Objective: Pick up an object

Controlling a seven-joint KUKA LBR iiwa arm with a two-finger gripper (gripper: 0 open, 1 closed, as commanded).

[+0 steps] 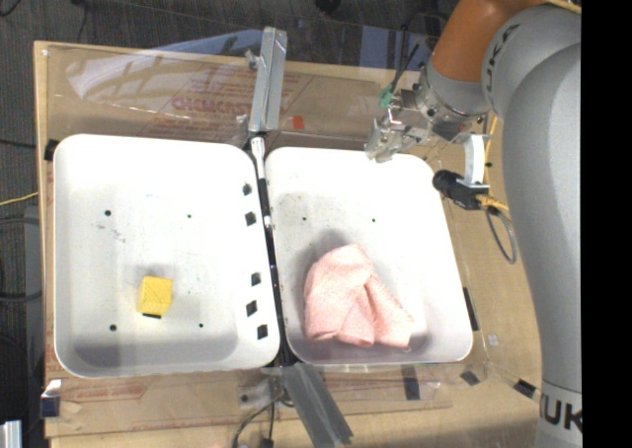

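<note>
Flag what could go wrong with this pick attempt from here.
The gripper sits at the far rim of the right bin, well away from the pink cloth, so closing here would likely grab nothing. The cloth is soft and crumpled; a pinch may slip off. The small yellow block lies flat in the left bin, easy to miss.

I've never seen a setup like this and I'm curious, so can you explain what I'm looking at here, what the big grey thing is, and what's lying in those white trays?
The picture comes from one camera fixed above a bench, looking down at a slant. The big grey machine with the orange band is a robot arm reaching in from the right. Its hand hangs over the far edge of the right shallow white bin; I see nothing held in it, and its grip is too small to judge. In that bin lies a crumpled pink cloth. The left shallow white bin holds a small yellow block. The arm's job is to pick up an object.
</note>
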